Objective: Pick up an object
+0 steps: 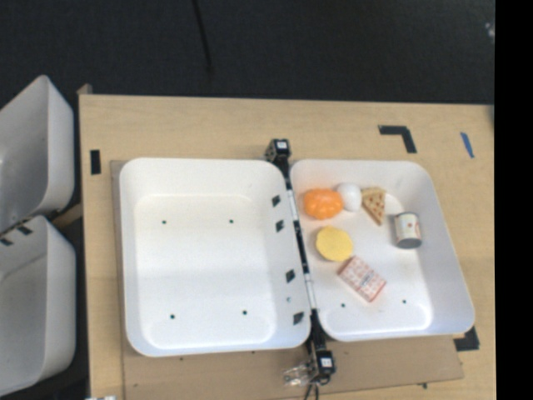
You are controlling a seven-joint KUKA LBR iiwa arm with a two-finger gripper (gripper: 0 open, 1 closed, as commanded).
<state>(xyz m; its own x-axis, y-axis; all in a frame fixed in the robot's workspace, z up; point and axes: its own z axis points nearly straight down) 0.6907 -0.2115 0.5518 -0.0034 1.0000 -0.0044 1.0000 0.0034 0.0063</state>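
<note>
The right bin (433, 307) holds several small objects. An orange round fruit (321, 203) lies near its left wall, with a small white ball (349, 195) touching its right side. A tan wedge like a cheese slice (375, 204) lies beside the ball. A small grey can (407, 229) rests on its side further right. Below the fruit lies a flat yellow disc (334, 243), and below that a pink patterned packet (361, 278).
The left bin (200, 257) sits beside the right one, joined by a clip strip (295, 248) along the shared wall. White rounded shapes (29, 248) stand off the bench's left edge. Black tape marks (400, 135) dot the wooden bench.
</note>
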